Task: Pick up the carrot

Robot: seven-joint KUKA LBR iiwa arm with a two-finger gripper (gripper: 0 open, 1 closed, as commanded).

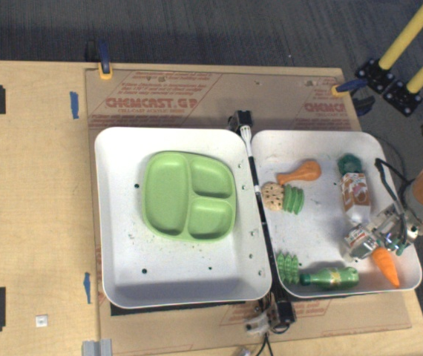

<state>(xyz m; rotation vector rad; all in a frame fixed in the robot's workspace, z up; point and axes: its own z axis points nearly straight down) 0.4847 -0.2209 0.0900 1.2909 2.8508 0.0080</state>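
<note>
Hovering low at the right bin's (pixel 323 141) near right corner, the gripper (pixel 387 241) sits just above the carrot (pixel 387 265). Its state I cannot tell. Closing squarely across the carrot's thick end should help, I judge.

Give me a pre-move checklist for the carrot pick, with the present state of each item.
1. Carrot located, in the near right corner of the right bin: ok.
2. Gripper close to the carrot, just above its green top end: ok.
3. Carrot between the fingers: cannot tell.
4. Room around the carrot: not ok; it lies by the bin wall, with a small packet beside the gripper.
5. Green bottle apart from the carrot: ok.
6. Green divided plate in the left bin, out of the way: ok.
</note>
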